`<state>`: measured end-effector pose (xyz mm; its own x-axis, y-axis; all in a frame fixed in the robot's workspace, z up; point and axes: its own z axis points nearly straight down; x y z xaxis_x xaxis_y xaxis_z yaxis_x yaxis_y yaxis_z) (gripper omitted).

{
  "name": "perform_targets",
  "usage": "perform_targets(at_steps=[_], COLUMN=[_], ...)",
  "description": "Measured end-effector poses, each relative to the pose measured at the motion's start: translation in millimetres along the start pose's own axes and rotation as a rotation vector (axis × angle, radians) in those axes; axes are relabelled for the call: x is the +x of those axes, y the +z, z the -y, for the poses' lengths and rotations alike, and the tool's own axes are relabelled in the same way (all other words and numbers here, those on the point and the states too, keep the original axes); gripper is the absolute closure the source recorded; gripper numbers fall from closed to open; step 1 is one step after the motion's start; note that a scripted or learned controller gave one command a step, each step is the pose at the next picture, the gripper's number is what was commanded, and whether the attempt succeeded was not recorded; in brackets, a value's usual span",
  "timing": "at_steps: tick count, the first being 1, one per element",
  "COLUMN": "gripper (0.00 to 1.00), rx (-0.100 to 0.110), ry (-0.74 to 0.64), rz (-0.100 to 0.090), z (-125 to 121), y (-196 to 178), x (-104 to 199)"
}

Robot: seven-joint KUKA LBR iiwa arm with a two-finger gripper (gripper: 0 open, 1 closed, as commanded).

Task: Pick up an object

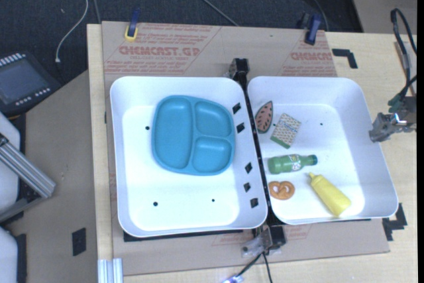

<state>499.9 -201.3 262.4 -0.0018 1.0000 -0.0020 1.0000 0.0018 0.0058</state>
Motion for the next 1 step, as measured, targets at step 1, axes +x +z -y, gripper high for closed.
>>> perform_targets(at_steps=[1], gripper=[1.0], rx=[0.004], ry=[-0.004], rz=[-0.002], z=[-28.0], y=[10.6], x=[47.9])
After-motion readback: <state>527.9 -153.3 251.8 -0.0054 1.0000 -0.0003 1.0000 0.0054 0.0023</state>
